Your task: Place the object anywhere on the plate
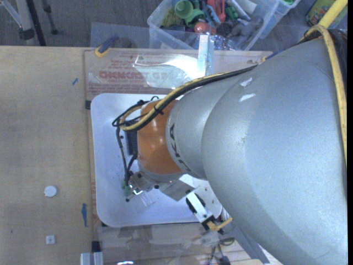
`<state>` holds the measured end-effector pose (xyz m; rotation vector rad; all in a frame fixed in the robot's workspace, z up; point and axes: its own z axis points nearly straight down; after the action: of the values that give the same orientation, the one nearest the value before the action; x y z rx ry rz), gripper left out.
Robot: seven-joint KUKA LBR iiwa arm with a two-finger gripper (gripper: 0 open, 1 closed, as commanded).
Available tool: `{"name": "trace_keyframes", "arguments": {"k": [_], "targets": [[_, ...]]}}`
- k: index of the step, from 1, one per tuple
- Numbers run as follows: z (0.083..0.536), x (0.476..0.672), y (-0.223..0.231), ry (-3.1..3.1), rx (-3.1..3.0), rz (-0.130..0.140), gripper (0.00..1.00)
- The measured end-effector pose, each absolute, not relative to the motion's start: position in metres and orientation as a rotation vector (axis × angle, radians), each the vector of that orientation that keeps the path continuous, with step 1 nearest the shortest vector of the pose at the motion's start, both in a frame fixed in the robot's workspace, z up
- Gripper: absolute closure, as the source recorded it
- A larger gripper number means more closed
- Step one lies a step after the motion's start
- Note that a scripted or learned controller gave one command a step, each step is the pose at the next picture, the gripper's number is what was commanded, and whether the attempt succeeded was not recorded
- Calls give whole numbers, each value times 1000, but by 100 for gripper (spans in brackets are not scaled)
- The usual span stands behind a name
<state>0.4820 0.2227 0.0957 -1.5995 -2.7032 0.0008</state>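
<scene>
One white bin shows clearly from above, its bare floor visible along the left side and near the front corner, where my arm does not cover it. I see nothing lying on that open stretch of floor. My grey arm comes in from the right and takes up most of the view, with the orange band hanging over the middle of the bin and black and yellow cables looping off its left side. Below the band, low over the bin floor near the front, sits my gripper, with a small green spot beside it. It is too crowded by the wrist and too small for me to make out, so I cannot tell its state, nor whether anything is caught in it. The plate and the object to be placed are somewhere I cannot make out; my arm hides the centre and right of the bin. Behind the bin lies a sheet of clear plastic with red lettering, glaring under the light. Farther back, off the bench, a clear tub holds a jumble of coloured toys. A small white disc rests on the bench to the left, well apart from the bin.
</scene>
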Motion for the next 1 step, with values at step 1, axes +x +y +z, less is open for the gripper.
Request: {"name": "trace_keyframes", "arguments": {"k": [1], "targets": [[90, 480, 220, -2596, -1762, -13, 100]]}}
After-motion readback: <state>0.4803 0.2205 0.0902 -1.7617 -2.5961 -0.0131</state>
